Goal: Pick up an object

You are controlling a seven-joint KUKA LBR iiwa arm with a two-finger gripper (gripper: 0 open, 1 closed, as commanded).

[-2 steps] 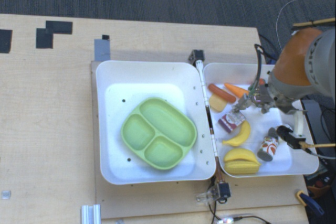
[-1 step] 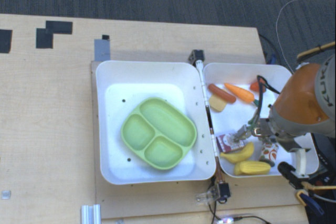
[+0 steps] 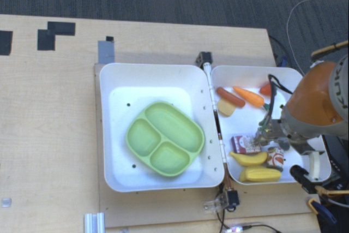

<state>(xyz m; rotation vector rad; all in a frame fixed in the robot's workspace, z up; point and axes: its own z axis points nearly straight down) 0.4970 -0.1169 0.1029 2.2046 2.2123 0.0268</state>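
Note:
The right bin (image 3: 256, 75) holds toy food. A brown sausage (image 3: 230, 97) and an orange carrot (image 3: 249, 96) lie near its far wall, with a tan piece (image 3: 226, 109) under the sausage and a red piece (image 3: 265, 89) to the carrot's right. A yellow banana (image 3: 250, 159) and a yellow corn-like piece (image 3: 260, 174) lie near the front wall. A small red and white packet (image 3: 240, 144) sits just above the banana. My gripper (image 3: 263, 139) is down in this bin, right beside the packet and over the banana's right end.
The left bin (image 3: 117, 79) holds a green divided plate (image 3: 164, 138). A red and white item (image 3: 277, 159) lies under the arm's wrist. Cables and clamps sit along the bench's front edge and right side. Wooden bench surface extends to the left.

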